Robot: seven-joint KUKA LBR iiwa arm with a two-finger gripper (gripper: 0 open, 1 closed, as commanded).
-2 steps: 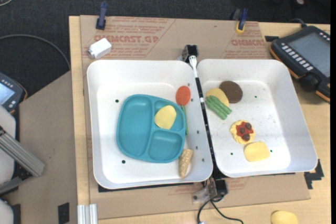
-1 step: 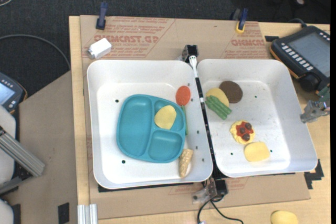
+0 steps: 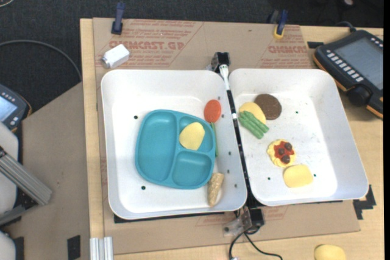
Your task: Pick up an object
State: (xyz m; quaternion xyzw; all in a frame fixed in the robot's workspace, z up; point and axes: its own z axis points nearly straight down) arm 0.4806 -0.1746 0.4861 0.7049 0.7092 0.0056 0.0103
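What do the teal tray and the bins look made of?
Teal tray: likely moulded plastic, smooth with a soft sheen, with rounded compartment ridges. Bins: probably thin white plastic, semi-matte, with rounded corners and shallow flared walls.

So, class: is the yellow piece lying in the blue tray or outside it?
In: the yellow piece lies in the blue tray, inside its upper right compartment.

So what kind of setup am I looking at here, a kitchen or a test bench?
Most likely a lab test bench, not a kitchen: two shallow white plastic bins clamped to a cardboard sheet, toy food on a blue divided tray, and a black handheld control pendant alongside.
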